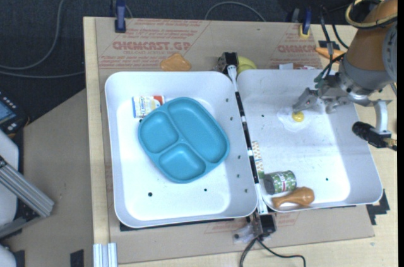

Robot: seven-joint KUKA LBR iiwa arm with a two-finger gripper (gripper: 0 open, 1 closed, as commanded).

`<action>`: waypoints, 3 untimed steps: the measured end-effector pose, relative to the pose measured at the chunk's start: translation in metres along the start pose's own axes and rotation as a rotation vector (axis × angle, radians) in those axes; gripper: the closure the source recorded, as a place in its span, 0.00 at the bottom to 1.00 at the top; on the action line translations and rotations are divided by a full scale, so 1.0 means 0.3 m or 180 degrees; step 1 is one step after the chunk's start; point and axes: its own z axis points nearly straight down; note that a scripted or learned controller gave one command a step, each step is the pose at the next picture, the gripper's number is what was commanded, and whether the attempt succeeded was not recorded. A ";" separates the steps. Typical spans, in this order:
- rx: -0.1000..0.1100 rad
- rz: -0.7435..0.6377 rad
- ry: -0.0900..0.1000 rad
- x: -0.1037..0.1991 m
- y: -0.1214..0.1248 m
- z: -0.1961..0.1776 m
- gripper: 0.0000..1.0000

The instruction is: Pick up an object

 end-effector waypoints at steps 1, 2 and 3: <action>-0.0002 -0.0007 0.0001 0.115 0.026 0.069 0.00; -0.0009 0.0009 -0.0003 0.072 -0.046 -0.041 0.00; -0.0021 0.0001 -0.0011 0.011 0.026 0.070 0.00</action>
